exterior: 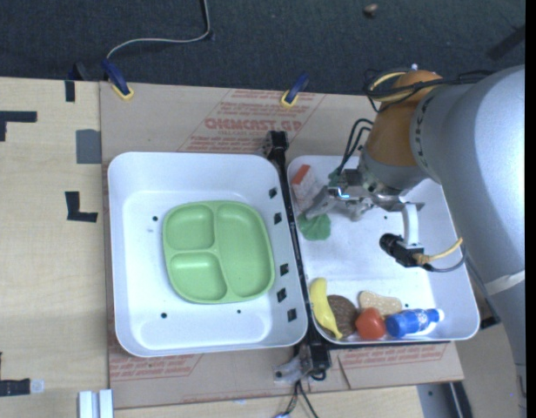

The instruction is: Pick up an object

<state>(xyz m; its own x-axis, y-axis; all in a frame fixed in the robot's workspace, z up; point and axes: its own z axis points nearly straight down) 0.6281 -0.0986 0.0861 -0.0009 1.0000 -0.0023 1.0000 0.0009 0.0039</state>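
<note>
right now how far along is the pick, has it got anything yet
Done: the arm has reached into the right bin, and the gripper sits low beside the green object. In hand: nothing visibly between its fingers. Left: grasping and lifting. The banana, tomato and blue bottle lie along the near wall.

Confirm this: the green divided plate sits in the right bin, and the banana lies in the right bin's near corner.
Wrong on the plate. The camera view shows the green divided plate in the left bin; the banana does lie in the right bin's near corner.
</note>
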